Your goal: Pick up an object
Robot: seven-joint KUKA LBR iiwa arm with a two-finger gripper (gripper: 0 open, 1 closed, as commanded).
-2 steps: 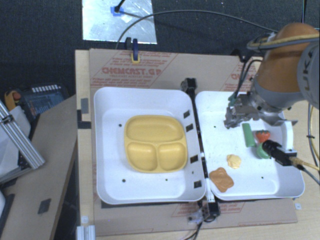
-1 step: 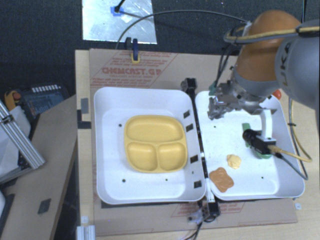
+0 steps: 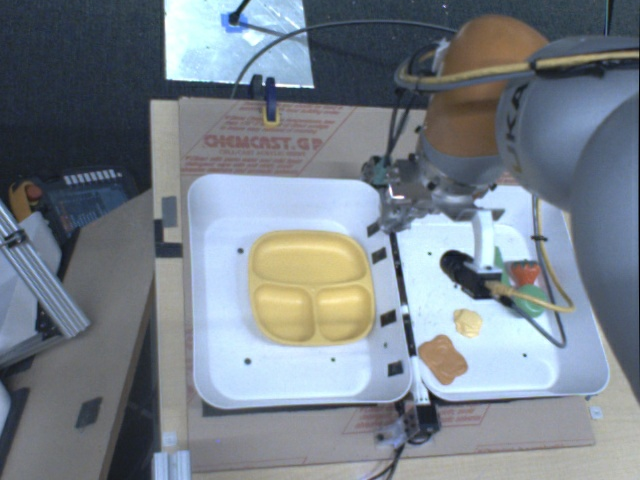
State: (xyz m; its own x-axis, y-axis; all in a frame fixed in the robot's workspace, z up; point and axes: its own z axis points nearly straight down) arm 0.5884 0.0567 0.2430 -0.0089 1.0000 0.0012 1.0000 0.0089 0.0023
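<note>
The gripper (image 3: pixel 398 206) hangs over the right bin (image 3: pixel 565 373), probably because the orange-brown toy piece (image 3: pixel 443 358) lies there for picking; whether it is spread or closed I cannot tell.

— Where is the arm?
— The grey arm (image 3: pixel 585 118) reaches in from the right and takes up the far right corner.
— And the orange band?
— The orange band (image 3: pixel 485 73) bulges just left of the grey link. It sits above the wrist (image 3: pixel 450 173), which points downward.
— The gripper?
— The gripper (image 3: pixel 415 200) hangs under the wrist, slightly left and nearer, close to the middle of the scene.
</note>
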